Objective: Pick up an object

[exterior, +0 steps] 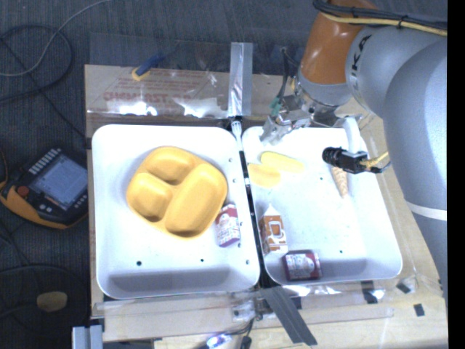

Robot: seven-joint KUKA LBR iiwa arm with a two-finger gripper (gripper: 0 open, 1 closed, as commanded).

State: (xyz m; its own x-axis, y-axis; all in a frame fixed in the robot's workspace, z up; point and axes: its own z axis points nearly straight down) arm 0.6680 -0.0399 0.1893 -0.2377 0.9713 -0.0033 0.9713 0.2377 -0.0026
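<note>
**Gripper low over the far left corner of the right bin**

Camera view: The grey arm reaches in from the right, and its gripper hangs over the right bin at its far left corner, close to the wall shared with the left bin. Whether the claw is spread or pressed together cannot be told from this angle, and nothing is seen pinched in it.

Two pale yellow slices lie just beside the gripper, on its near side. Nearer the front, by the shared wall, lies a small orange-and-white bottle, with a dark red can on its side near it. In the left bin sits a big yellow lobed lump, and a small red-labelled bottle rests against its right side.
</note>
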